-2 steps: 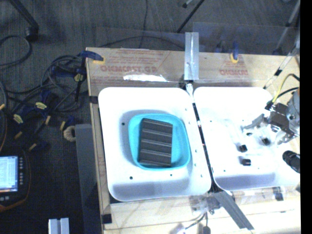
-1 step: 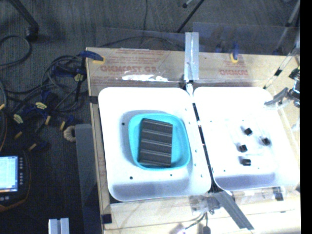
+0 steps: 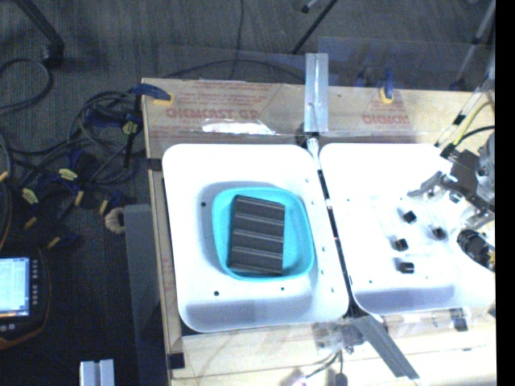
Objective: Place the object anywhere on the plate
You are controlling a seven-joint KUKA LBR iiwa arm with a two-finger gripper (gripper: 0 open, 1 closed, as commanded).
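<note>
While the dark ribbed object [image 3: 257, 234] lies flat in the middle of the turquoise plate [image 3: 299, 223], the gripper [image 3: 451, 185] sits far off at the right edge of the view, above the right bin [image 3: 378, 296]; whether its fingers are released or clenched cannot be told, as the parts there are too tangled and blurred to read. The plate rests in the left bin [image 3: 185, 215], its rim showing on all sides of the object, with nothing else on it. Between the two bins runs a dark seam, and a metal upright post [image 3: 316, 91] stands at its far end. Four small dark pieces [image 3: 409, 216] are scattered on the floor of the right bin, close to the gripper and well apart from the plate. Both bins sit on a worktop [image 3: 217, 107] faced with printed cardboard. On the floor to the left lie tangled black cables with blue and yellow clamps [image 3: 105, 123], and a handheld screen [image 3: 16, 292] glows at the lower left corner.
</note>
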